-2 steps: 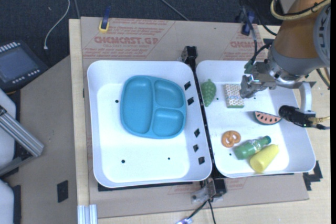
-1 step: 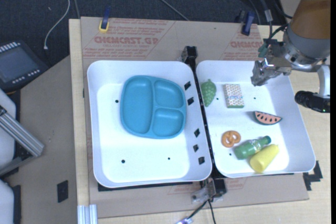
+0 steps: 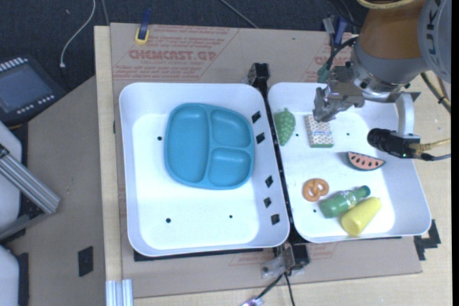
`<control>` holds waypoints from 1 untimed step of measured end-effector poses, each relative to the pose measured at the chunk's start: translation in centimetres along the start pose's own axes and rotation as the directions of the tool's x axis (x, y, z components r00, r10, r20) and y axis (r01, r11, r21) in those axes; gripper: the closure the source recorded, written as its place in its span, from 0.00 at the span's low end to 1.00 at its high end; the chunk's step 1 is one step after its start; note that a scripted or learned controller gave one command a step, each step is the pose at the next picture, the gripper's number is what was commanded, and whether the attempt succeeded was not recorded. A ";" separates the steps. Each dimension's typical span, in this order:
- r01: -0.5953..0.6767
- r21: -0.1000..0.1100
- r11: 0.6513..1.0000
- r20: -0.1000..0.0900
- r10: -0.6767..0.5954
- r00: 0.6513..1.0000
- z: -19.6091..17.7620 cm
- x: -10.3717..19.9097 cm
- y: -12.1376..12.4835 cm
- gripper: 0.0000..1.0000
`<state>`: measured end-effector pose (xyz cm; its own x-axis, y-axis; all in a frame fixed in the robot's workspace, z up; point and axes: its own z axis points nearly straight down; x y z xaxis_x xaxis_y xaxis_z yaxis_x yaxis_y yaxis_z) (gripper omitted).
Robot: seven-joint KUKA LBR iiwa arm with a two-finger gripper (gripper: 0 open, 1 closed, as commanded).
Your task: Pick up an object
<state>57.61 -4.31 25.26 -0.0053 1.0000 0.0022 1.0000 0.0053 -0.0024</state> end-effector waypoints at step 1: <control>0.001 -0.005 1.000 0.001 -0.001 1.000 -0.3 5.0 1.2 1.00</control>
<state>58.83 0.70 25.57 -0.0061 1.0000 0.0016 1.0000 0.0061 0.0021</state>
